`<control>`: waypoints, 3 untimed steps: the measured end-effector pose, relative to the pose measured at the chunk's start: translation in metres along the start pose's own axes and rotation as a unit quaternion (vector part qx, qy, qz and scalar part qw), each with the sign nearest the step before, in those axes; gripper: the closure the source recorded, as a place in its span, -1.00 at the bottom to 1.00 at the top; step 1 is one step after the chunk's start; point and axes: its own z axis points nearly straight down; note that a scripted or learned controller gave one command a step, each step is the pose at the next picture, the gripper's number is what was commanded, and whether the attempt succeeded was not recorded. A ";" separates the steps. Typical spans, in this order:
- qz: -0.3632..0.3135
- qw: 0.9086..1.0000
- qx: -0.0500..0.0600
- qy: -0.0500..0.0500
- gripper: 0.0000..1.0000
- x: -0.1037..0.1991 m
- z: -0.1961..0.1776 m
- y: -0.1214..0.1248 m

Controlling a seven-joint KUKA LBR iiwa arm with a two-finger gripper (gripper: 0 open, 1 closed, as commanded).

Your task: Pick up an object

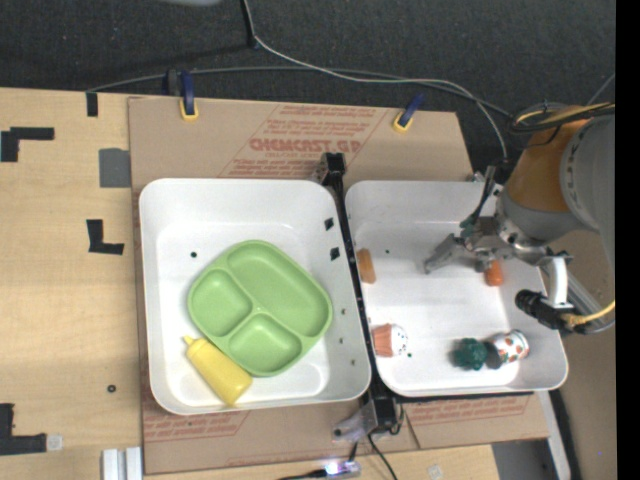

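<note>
Now the grey two-finger gripper sits low in the right white bin, fingers splayed apart and gripping nothing. Candidates for the pick are well apart from it: a small orange cylinder just beside the wrist, a dark green lumpy toy and a red-and-white spotted piece at the near edge. Risk here, I'd judge: the fingers closing on bare bin floor, or the wrist nudging that orange cylinder away.
</note>
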 end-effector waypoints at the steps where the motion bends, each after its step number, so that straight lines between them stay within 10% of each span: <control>1: -0.001 1.000 -0.002 -0.001 1.00 0.000 -0.014 0.001; 3: 0.000 1.000 -0.002 0.001 1.00 -0.006 -0.104 0.012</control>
